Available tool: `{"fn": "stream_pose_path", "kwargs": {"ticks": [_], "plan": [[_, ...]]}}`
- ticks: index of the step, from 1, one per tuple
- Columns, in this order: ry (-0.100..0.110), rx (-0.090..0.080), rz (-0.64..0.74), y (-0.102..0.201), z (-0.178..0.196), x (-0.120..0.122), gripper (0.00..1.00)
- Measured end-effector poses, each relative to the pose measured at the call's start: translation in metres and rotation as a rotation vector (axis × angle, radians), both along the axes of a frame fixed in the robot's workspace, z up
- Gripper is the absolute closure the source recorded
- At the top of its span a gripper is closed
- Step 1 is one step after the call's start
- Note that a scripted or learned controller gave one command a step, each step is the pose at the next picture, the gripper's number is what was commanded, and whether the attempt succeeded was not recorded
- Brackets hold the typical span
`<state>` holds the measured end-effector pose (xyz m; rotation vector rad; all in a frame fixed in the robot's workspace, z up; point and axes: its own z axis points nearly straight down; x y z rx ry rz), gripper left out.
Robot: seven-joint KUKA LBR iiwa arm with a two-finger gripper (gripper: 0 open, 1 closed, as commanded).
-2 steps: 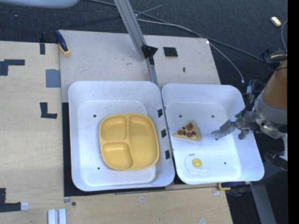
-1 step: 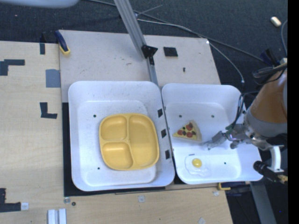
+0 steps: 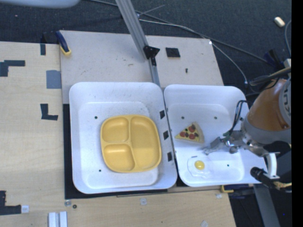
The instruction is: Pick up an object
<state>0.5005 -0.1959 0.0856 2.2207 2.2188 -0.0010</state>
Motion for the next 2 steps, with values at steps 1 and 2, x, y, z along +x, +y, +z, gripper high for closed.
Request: {"fn": "stream_pose_path", "kwargs": {"ticks": [1,2], "plan": [[-0.006,-0.005,0.001,-0.001,0.012,0.001,1.00],[0.000,0.002,0.002,0.001,0.055,-0.002,1.00]]}}
